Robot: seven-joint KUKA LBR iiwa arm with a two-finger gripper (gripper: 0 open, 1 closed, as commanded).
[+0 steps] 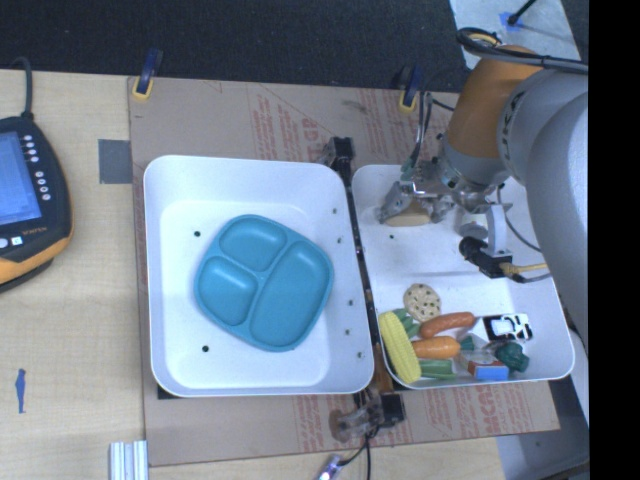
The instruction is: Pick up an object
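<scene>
My gripper (413, 204) is low over the far end of the right bin (560, 366), close to its back left corner. A flat tan piece (405, 221) lies right beneath it, touching or nearly touching; whether it is gripped is unclear. At the near end of the same bin lies a pile of toy food: a round cookie (422, 300), a yellow corn cob (398, 346), a sausage (447, 322), an orange carrot (436, 348), a black-and-white item (507, 326) and a small blue block (490, 372).
The left bin (170, 368) holds a blue divided plate (264, 281). A teach pendant (25, 203) lies on the bench at far left. Clamps (148, 73) hold the cardboard at the back. Cables (495, 258) hang off the wrist over the right bin.
</scene>
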